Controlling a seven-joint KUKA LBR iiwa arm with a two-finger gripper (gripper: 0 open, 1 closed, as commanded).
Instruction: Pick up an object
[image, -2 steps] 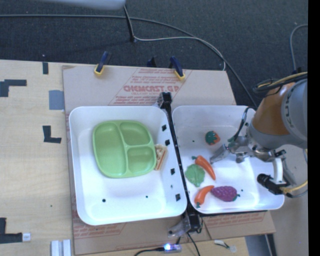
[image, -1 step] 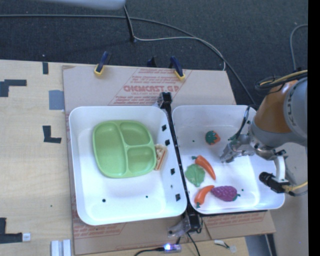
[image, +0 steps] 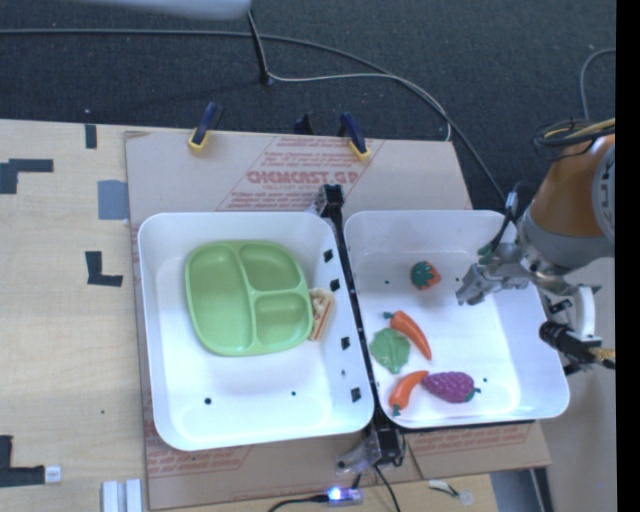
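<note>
The strawberry (image: 425, 274) lies in the upper middle of the right bin (image: 520, 345), by itself on bare white floor, and it is the toy nearest the gripper (image: 478, 286), which hangs over the same bin a little to the strawberry's right and at nearly the same height in the view. So the relation that counts is simple: the target I would judge likeliest sits just to the left of the tool, near but apart, with nothing between them. It is small and roundish, with no long axis to line up on, so the approach angle should matter little. Farther down the bin lie a carrot (image: 412, 332) slanting from upper left to lower right, a green leafy piece (image: 390, 349) touching its left side, a second carrot (image: 405, 388) below, and purple grapes (image: 450, 386) just beside that one (these are crowded together and look harder to take cleanly). Whether the gripper is released or clenched I cannot tell; nothing is seen caught in it. The left bin (image: 160, 330) carries a green tray (image: 247, 297) with a pale toy (image: 321, 313) at its right edge, well away from the arm (image: 572, 205).
</note>
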